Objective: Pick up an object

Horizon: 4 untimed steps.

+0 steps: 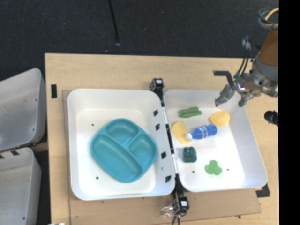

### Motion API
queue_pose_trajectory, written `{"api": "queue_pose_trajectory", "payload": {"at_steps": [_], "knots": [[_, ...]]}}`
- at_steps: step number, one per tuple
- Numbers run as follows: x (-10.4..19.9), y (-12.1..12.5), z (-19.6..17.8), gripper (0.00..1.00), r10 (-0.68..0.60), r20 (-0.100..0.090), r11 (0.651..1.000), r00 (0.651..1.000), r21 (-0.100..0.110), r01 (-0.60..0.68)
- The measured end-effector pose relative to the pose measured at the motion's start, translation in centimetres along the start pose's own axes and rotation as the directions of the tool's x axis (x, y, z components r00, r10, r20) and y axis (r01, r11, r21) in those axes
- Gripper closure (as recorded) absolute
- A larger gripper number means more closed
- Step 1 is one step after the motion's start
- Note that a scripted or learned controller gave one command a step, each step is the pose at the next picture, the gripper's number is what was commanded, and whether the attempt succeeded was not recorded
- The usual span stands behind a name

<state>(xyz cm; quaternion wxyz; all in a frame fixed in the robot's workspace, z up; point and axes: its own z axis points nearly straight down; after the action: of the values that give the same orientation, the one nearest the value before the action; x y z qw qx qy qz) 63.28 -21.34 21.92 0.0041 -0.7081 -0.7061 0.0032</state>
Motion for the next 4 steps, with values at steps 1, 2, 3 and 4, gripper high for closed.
{"api": "queue_pose_trajectory", "payload": {"at_steps": [1, 2, 3, 4], "knots": [[0.0, 0.3, -0.7, 0.00, -0.004, 0.003, 1.000, 1.000, -0.011, 0.004], [-0.7, 0.5, 5.0, 0.00, -0.002, 0.004, 1.000, 1.000, -0.013, 0.002], [-1.1, 1.1, 8.7, 0.00, -0.004, 0.005, 1.000, 1.000, -0.014, 0.004], [-1.2, 1.2, 11.7, 0.00, -0.007, 0.004, 1.000, 1.000, -0.012, 0.007]]}}
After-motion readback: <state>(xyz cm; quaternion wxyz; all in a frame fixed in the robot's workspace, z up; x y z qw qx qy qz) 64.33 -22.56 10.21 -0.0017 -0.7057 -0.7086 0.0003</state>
